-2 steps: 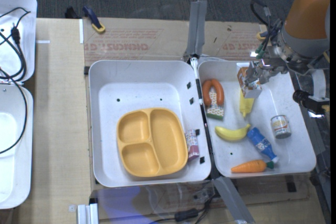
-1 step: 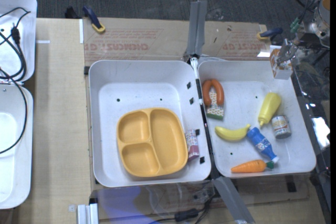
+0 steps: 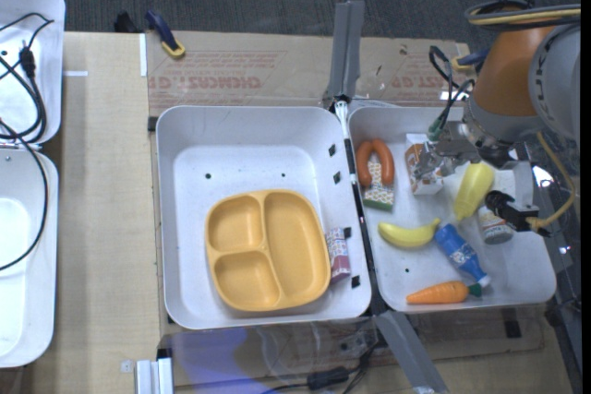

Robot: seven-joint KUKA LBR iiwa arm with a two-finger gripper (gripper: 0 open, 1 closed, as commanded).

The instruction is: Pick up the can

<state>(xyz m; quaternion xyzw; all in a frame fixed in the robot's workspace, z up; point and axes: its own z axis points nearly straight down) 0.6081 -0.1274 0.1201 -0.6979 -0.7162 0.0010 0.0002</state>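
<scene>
**Can not yet lifted; gripper low over the right bin's far side**

The arm reached in from the right, with the gripper down near the far edge of the right bin, close to a small white carton. Whether its fingers were open or closed could not be told.

The can lay on its side by that bin's right edge, just beside a yellow-green bottle and apart from the gripper. Nothing could be seen held, so the pick appeared not to have begun; reaching the can, closing on it and lifting all seemingly remained.

Around it lay a banana mid-bin, a blue bottle, a carrot at the near edge and a sausage toward the far-left corner. The left bin carried a yellow divided plate and a small packet.
</scene>
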